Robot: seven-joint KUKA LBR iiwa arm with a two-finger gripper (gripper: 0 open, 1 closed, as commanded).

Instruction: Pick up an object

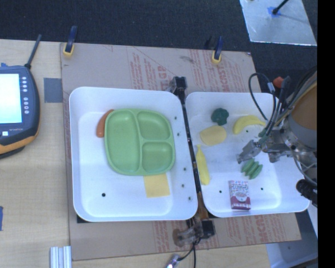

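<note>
I see my gripper (249,153) at the frame's right, low over the right bin (223,202), its fingers spread just above a green pea pod (251,168). Nearby lie a banana (247,123), broccoli (220,115) and a red carton (239,195). The left bin (89,197) holds a green divided plate (139,142).

Bench (22,205) w/ cardboard sheet (128,66) on it; two white bins (81,149) sit on the sheet, tablet controller (8,108) left of sheet, on bare wood
</note>
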